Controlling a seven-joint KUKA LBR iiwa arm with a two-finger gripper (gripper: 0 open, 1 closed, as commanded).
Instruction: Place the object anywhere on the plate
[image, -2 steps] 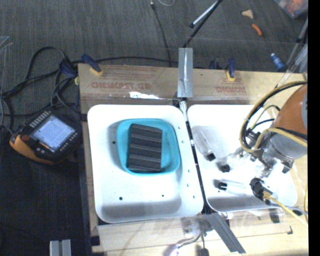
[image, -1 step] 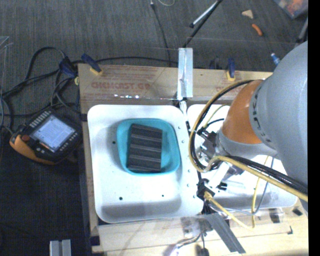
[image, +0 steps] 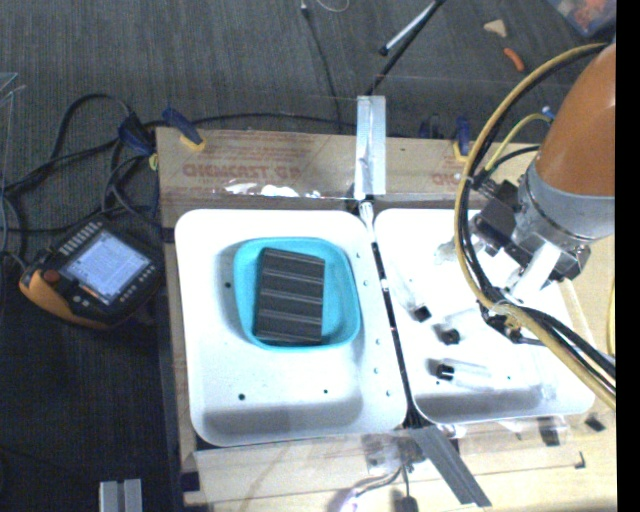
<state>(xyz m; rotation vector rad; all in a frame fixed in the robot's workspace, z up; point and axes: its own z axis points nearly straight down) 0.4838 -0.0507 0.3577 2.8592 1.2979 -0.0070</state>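
Note:
A dark grey ribbed block (image: 290, 295) lies flat on the light blue plate (image: 346, 300) in the left bin (image: 280, 410). It rests inside the plate's rim, slightly tilted. The arm's grey wrist and orange band come in from the right above the right bin (image: 500, 400). My gripper (image: 505, 298) hangs over the right side of that bin, partly hidden by yellow and black cables. It is far from the block and the plate, and I see nothing held in it.
Several small clear pieces with black ends (image: 447, 370) lie scattered on the right bin's floor. A metal divider post (image: 370, 150) stands behind the two bins. A handheld pendant (image: 95, 272) sits off the bench at left.

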